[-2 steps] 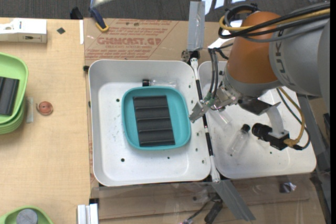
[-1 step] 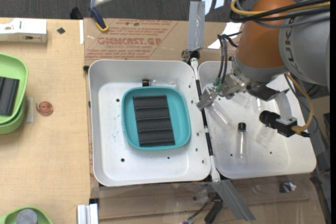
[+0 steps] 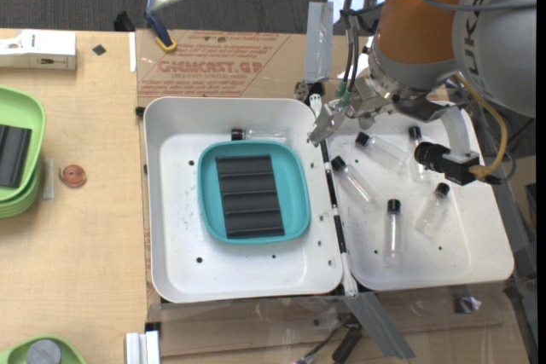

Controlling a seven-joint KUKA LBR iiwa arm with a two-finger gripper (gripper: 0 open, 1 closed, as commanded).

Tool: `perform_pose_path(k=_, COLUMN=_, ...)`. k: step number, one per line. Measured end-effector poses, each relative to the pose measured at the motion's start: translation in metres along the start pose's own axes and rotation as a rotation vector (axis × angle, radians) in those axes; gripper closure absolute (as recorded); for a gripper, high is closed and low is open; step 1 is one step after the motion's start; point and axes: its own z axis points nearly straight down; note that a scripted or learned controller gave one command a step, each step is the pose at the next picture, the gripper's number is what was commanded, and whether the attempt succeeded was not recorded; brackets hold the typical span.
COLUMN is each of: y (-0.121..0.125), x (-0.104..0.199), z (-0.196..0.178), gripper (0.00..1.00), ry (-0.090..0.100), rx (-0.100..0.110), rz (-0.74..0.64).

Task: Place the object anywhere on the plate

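Near edge: two white bins sit side by side on the table [image 3: 77, 268]. Left bin [image 3: 171, 268] holds a teal plate [image 3: 294, 183], square with rounded corners, with a dark ribbed insert [image 3: 249, 196] lying in its middle.

Right bin [image 3: 461, 264] holds the objects: small clear vials with black caps, all lying flat on the bin floor and scattered apart from each other. One vial [image 3: 392, 226] lies near the bin's middle, cap pointing away from the near edge. Another [image 3: 432, 209] lies to its right, tilted. A third [image 3: 351, 177] sits close to the divider between the bins. Two more, [image 3: 380, 147] and [image 3: 418, 141], lie further back. No vial is on the plate; one more vial [image 3: 256, 135] lies in the left bin just behind the plate.

Further back: gripper [image 3: 328, 125] hangs over the divider at the far inner corner of the bins, low, near the rim. Can't tell how far open it is, and nothing is visible between its fingers. Arm [image 3: 435, 4] comes in from the right, orange band above the wrist, yellow and black cables looped over it.

Far side: a cardboard sheet [image 3: 217, 64] with red print lies behind the left bin. Green trays [image 3: 21, 153] sit at the left edge of the table.
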Motion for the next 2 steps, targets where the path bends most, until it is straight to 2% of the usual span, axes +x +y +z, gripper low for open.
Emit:
perform_pose_path(k=1, y=-0.002, x=-0.034, z=-0.095, gripper=0.0, ry=0.0, rx=0.0, rz=0.193)
perform_pose_path(k=2, y=-0.002, x=-0.095, z=-0.159, gripper=0.0, ry=0.0, rx=0.001, rz=0.357)
